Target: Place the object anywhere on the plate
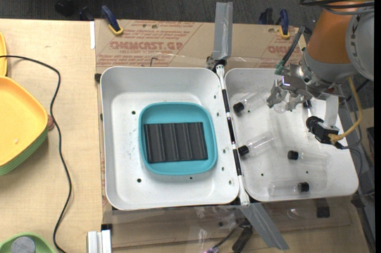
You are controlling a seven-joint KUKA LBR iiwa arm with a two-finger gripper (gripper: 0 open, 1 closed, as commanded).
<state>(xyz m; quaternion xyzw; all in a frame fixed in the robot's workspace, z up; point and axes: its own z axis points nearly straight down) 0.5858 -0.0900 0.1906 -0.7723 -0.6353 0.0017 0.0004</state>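
Hanging over the upper part of the right bin (339,183), the claw (284,97) may hold something clear, but I cannot tell. Small clear bottles with black caps lie below it; the nearest bottle (255,145) points slantwise. The teal plate (149,169) sits far left in the left bin (119,127).

Yellow dish (18,127) and black cable (59,144) lie on the wooden bench (71,55).
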